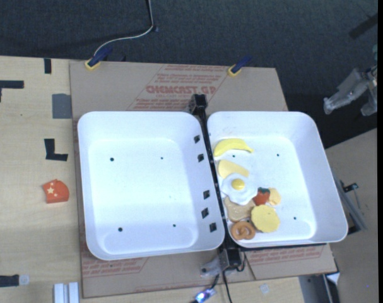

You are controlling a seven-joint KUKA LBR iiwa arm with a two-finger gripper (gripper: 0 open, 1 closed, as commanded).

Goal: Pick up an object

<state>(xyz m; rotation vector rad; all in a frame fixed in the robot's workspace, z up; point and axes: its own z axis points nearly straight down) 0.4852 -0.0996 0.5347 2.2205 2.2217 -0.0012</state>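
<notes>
Pick not yet begun, as far as the frame shows. The gripper (355,93) sits at the upper right edge of the frame, well apart from both bins and outside the right bin (305,169); nothing is seen in it. Whether its fingers are released or clenched I cannot tell: the part is small and blurred.

All candidate objects lie clustered along the left wall of the right bin, centre-right of the frame:
- yellow banana (233,147), uppermost
- pale yellow piece (231,168) just below it
- fried egg (238,187)
- small red piece (261,197) beside an orange bit
- yellow disc (265,219)
- brown ring, pretzel-like (243,231), lowest

Several touch or overlap. The left bin (141,182) holds none of them. A red item (56,191) rests on the surface at mid-left, outside the bins.

Left to do, by my judgement: approach, descent, grasp, lift.
</notes>
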